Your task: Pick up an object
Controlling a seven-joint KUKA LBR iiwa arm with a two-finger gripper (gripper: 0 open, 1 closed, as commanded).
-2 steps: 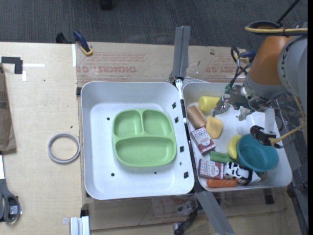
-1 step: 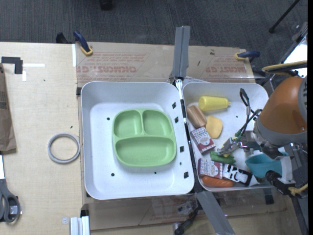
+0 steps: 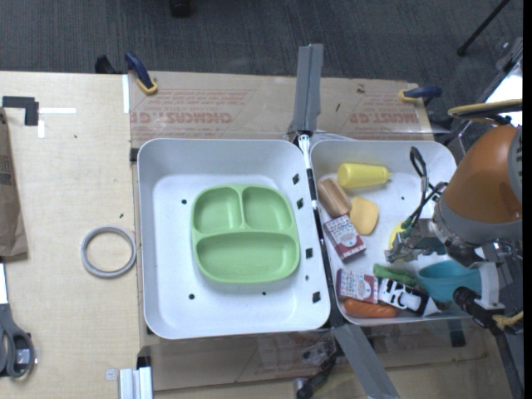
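Down in the right bin [image 3: 432, 144] sits the end effector [image 3: 405, 243], hanging off the grey arm [image 3: 486, 185] with the orange band, close to that bin's right wall, and honestly I can't tell how far apart it is or whether it has hold of anything, too much clutter and cable around it. Pickable stuff is all in that right bin: a yellow bottle-ish thing [image 3: 362, 174] lying on its side near the far edge, a tan hot-dog-looking piece [image 3: 334, 196] just beside the left wall, a yellow rounded chunk [image 3: 364, 215] right next to it, and a small red and white carton [image 3: 344, 237] below those. Along the near edge there's another little red and white box [image 3: 357, 285], an orange carrot-like thing [image 3: 369, 309] in the near left corner, a black and white packet [image 3: 405, 295], a green strip [image 3: 397, 273] just under the end effector, and a teal cup [image 3: 447, 278] over by the near right corner. A dark spoon-like utensil [image 3: 418, 165] is leaning near the far right side. Left bin [image 3: 158, 223] just has a green divided plate [image 3: 245, 234] sitting about in its middle. Out on the bench [image 3: 66, 181], toward its left edge, there's a grey tape ring [image 3: 109, 250], a brown bag [image 3: 10, 198] at the very edge, and scissors [image 3: 15, 349] near the front left corner. Blue and yellow clamps [image 3: 140, 71] hold the cardboard sheet [image 3: 216, 110] at the back edge.
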